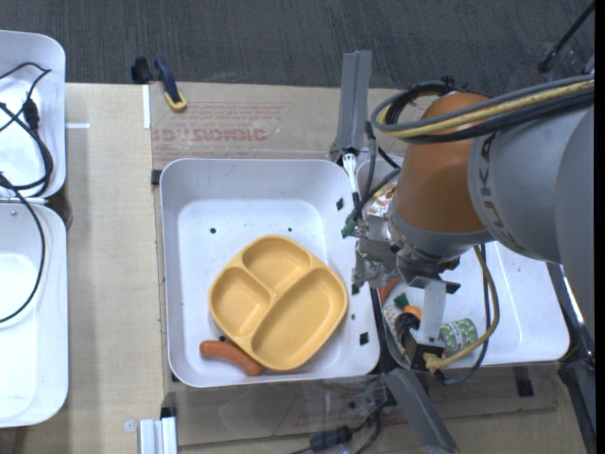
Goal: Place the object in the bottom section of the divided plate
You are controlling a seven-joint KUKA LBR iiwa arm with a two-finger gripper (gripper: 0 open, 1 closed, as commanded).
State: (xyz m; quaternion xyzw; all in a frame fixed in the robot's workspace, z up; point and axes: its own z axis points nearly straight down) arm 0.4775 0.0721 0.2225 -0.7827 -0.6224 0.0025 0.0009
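Two bins [189,206] [529,320], one divided plate [279,301], one sausage [230,355], one can [460,334]

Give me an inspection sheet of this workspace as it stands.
Surface: left bin, white, dark specks on its floor.
Job's things: divided plate in left bin, nothing in its sections; orange sausage on the bin floor against the plate's lower-left rim.
Clutter: green-labelled can in right bin.
Gripper: gripper above the wall between the bins.
Cables: yellow and black cables along the arm.
Surroundings: blue-handled clamp at bench's far edge; dark carpet beyond.
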